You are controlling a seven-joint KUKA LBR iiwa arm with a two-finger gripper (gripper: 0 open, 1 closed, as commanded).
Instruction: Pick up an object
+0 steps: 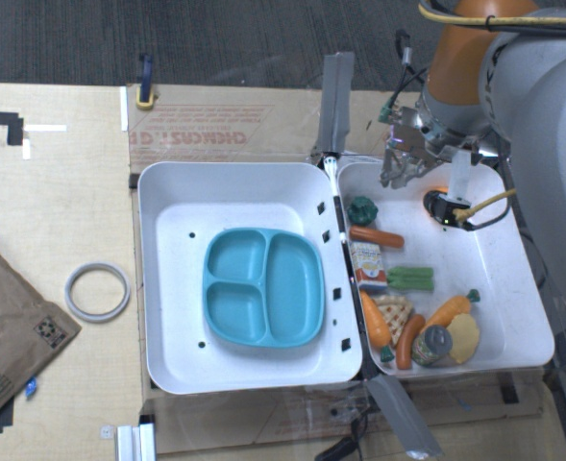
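My gripper [399, 172] hangs over the far left corner of the right bin [519, 269], with nothing seen in it. Toy food lies in this bin, below and left of the gripper. A dark green piece [363, 208] is the closest, then a red sausage [377, 237], a small printed packet [368, 263] and a green block [410, 278]. At the near end are a carrot [376, 321], a waffle [394, 309], another sausage [409, 338], a second carrot [452, 309], a grey can [434, 344] and a yellow slice [464, 336].
The left bin [167, 209] holds a teal divided tray [263, 287]. A grey divider post [336, 104] stands between the bins at the back. On the bench at left lie a tape ring [97, 290] and a cardboard box [4, 329]. A yellow cable [484, 205] loops beside the wrist.
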